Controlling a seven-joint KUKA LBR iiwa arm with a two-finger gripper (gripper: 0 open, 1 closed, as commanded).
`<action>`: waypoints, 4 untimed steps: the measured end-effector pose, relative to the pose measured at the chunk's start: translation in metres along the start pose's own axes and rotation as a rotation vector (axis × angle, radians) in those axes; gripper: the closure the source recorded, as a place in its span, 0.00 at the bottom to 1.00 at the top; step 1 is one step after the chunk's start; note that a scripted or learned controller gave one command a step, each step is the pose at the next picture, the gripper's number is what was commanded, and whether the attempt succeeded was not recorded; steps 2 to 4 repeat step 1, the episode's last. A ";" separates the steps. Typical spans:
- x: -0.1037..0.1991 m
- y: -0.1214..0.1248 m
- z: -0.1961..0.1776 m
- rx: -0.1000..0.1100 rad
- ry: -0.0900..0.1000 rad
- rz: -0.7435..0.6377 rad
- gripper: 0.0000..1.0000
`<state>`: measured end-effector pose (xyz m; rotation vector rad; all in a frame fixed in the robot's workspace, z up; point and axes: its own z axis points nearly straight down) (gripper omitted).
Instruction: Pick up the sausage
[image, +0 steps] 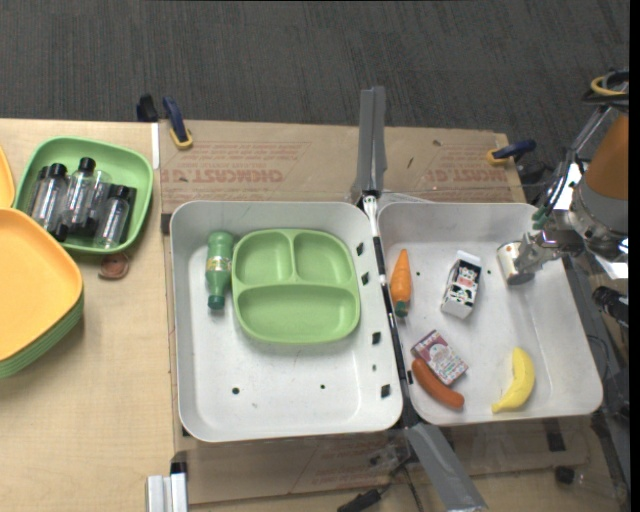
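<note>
- The grey arm with its orange band (612, 160) comes in from the right edge, bent down over the far right part of the right-hand shallow white plastic bin (560, 400).
- Its two-finger gripper (515, 262) hangs low over the bin's far right area, near the right wall, with nothing seen between its tips; whether the tips stand apart or together, I cannot tell.
- The smooth reddish-orange sausage (438, 384), a short rounded cylinder, lies slanted on the near floor of the right bin, well apart from the gripper.
- A small flat carton with a pink and white printed face (441, 357) touches the sausage on its far side and partly overlaps it.
- A curved yellow plastic banana (516, 379) lies to the right of the sausage, near the bin's near right corner.
- A small white box with dark printing (462, 286) lies tilted in the middle of the right bin, left of the gripper.
- An orange carrot-shaped toy with a green tip (400, 280) lies along the bin's left wall.
- The left-hand white bin (200, 400) holds a pale green, matt, three-compartment plate (296, 285) and, just to its left, a green bottle (218, 268) lying lengthwise.
- On the wooden bench at far left stand a green tray of dark-capped clear bottles (82, 195) and a stack of glossy orange plates (35, 300).
</note>
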<state>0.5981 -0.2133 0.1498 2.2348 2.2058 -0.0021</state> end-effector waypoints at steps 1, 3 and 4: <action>0.046 0.008 0.024 0.005 0.001 0.314 1.00; 0.046 0.008 0.024 0.005 0.001 0.314 1.00; 0.046 0.008 0.024 0.005 0.001 0.314 1.00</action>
